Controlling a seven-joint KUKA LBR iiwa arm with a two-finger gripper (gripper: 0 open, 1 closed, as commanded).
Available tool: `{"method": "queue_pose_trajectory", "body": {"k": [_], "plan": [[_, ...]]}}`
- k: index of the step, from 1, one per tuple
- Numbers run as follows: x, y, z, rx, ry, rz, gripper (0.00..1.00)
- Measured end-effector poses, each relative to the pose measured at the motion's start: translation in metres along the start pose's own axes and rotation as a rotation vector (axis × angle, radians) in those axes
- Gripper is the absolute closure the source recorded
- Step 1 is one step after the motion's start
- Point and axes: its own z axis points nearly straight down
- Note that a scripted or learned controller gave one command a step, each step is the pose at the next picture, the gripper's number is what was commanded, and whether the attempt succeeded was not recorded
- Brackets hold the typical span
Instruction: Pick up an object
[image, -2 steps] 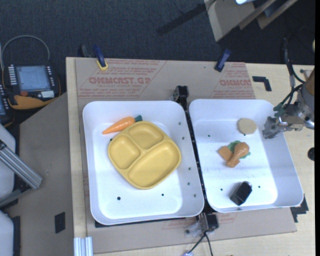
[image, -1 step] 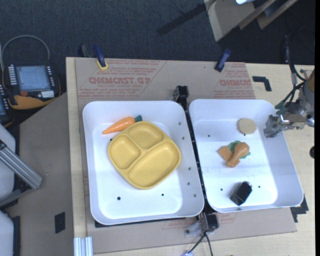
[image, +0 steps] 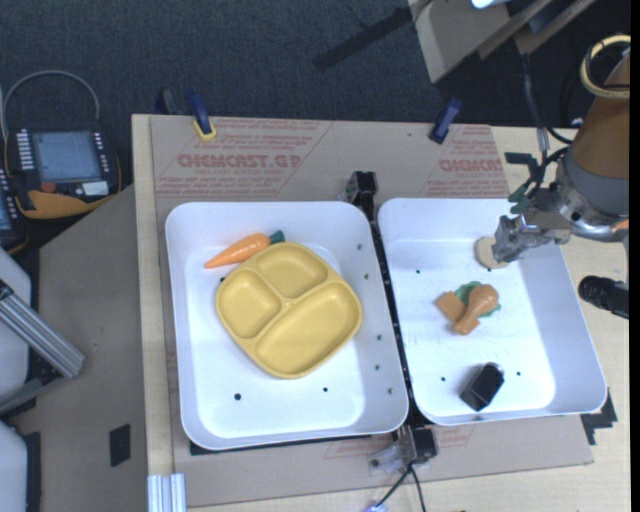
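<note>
In the right bin (image: 560, 330) lie a tan toy drumstick (image: 470, 307) with a small green piece (image: 468, 291) touching it, and a black block (image: 484, 386) near the front. My gripper (image: 507, 243) hangs over the bin's far right part, above and to the right of the drumstick. A pale round thing (image: 484, 252) lies just under its tip; whether it is held cannot be told. The left bin (image: 190, 330) holds a yellow divided plate (image: 289, 310) and an orange toy carrot (image: 238, 250) behind it.
The grey arm with its orange band (image: 600, 150) comes in from the right above the bench. Two clamps (image: 203, 122) (image: 444, 120) stand at the cardboard's far edge. A pendant screen (image: 62, 160) sits off the bench at the left.
</note>
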Motion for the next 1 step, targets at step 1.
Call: {"method": "queue_pose_trajectory", "body": {"k": [1], "plan": [[0.0514,0.0244,0.0082,0.001,0.0,0.0,1.0]]}}
